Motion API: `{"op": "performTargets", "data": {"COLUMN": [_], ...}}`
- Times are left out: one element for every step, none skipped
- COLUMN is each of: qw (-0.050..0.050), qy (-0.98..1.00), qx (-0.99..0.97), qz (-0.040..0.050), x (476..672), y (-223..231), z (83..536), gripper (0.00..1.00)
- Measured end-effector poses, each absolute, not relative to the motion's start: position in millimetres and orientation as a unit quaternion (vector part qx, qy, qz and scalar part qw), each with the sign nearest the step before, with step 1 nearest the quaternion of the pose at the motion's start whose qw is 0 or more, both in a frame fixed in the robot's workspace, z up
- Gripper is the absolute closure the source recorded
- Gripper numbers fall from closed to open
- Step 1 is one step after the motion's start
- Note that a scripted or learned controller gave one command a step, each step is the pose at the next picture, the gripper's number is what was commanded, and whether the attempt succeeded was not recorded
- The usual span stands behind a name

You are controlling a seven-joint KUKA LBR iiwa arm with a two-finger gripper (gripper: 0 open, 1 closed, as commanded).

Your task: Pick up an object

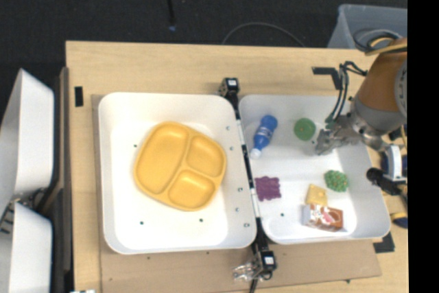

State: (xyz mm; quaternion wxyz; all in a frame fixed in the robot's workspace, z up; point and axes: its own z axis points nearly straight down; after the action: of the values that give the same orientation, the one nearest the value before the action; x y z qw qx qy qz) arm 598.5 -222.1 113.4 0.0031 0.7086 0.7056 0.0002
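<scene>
The tabletop (pixel 164 58) looks like pale matt wood; both bins (pixel 171 237) and the yellow tray (pixel 180 166) seem smooth plastic, and the packet (pixel 322 216) below the hand (pixel 328 141) looks glossy

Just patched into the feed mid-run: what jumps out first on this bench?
The big yellow divided tray dominates, lying alone in the left bin. The right bin is the busy one: a blue bottle by its left wall, a purple piece below it, a green ball, a green leafy lump and a yellow and red packet. The gripper hangs over that bin, right of the green ball.
</scene>
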Motion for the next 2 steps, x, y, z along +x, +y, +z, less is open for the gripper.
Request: {"op": "performTargets", "data": {"qw": [0.003, 0.005], "qy": [0.708, 0.708], "qx": [0.706, 0.706], "qz": [0.0016, 0.0021], "x": [608.4, 613.8], "y": [-227.2, -225.1], "z": [163.0, 227.5], "gripper": [1.00, 1.00]}}
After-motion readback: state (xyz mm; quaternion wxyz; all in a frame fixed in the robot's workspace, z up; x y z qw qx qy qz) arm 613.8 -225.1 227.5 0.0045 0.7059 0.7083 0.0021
